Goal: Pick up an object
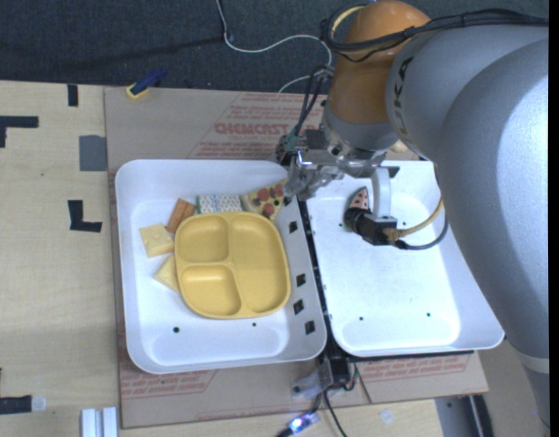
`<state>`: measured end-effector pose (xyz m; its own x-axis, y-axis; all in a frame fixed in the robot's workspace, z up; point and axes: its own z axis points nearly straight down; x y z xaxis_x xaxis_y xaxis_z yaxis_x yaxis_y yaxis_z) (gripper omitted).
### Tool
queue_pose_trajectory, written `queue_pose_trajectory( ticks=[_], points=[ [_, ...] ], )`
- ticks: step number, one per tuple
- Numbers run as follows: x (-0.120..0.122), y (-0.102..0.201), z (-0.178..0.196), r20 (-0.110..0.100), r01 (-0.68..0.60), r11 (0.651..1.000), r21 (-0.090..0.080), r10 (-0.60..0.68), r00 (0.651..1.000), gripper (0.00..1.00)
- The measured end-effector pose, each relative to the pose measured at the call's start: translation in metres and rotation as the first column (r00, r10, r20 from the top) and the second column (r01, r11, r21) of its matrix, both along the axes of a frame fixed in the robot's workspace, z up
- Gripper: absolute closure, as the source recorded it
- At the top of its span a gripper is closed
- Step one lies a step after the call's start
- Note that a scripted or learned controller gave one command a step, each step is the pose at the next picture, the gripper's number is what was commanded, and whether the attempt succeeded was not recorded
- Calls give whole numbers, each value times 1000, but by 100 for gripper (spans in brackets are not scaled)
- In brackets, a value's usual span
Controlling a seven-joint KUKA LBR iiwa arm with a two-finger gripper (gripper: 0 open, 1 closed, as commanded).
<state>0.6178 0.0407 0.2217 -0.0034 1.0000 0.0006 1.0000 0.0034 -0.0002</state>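
Arm (480, 107): grey, orange band above the wrist, reaching in from the right over the far end of the two bins.
Worktop (43, 244): pale wood with black marks; a brown cardboard sheet (198, 126) lies under the bins.
Left bin (138, 326): white, shallow, holding all the loose things.
Right bin (398, 308): white, touching the left bin along the middle divider.
Yellow plate (232, 264): three compartments, middle of the left bin — well apart from the end effector, toward the near left.
End effector (302, 173): low over the divider at the far end; how far it is open cannot be told, nor whether it has hold of anything.
Small pieces: tan block (156, 239), brown piece (180, 213), patterned card (219, 204) along the plate's far-left edge; a dotted piece (264, 199) just beside the end effector.
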Motion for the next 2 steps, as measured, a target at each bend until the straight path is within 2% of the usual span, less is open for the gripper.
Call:
queue_pose_trajectory(
  ticks=[1,2],
  points=[
    [0,-10,-7,-2,3,1000,-2,-3,1000,100],
    [-6,-10,13,0,2,1000,0,-2,1000,100]
  ],
)
